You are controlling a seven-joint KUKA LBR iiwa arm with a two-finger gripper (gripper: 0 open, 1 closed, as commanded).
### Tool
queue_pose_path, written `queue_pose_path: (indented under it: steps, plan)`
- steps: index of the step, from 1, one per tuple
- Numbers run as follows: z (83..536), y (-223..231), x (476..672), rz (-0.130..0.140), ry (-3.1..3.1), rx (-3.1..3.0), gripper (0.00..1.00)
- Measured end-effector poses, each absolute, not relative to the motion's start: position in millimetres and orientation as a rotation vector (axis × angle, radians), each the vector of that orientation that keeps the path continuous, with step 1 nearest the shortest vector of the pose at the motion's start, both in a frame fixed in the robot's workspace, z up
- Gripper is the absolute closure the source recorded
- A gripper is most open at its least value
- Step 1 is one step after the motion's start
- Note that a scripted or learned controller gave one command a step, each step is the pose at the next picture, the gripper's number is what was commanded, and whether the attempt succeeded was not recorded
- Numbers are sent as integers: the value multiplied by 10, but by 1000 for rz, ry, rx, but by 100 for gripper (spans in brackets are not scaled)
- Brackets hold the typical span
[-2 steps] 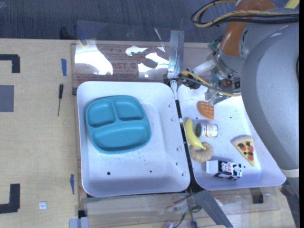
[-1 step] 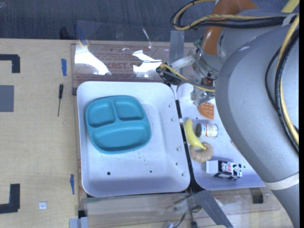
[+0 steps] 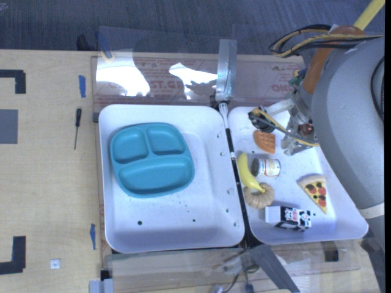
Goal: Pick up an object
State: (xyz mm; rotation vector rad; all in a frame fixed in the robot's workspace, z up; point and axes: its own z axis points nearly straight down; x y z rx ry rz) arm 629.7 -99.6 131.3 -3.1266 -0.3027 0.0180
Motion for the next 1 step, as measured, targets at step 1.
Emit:
queue_pose_path:
  steps: [1]
  plan:
    - [1853,-115,6573,-5,-374,-3117,100]
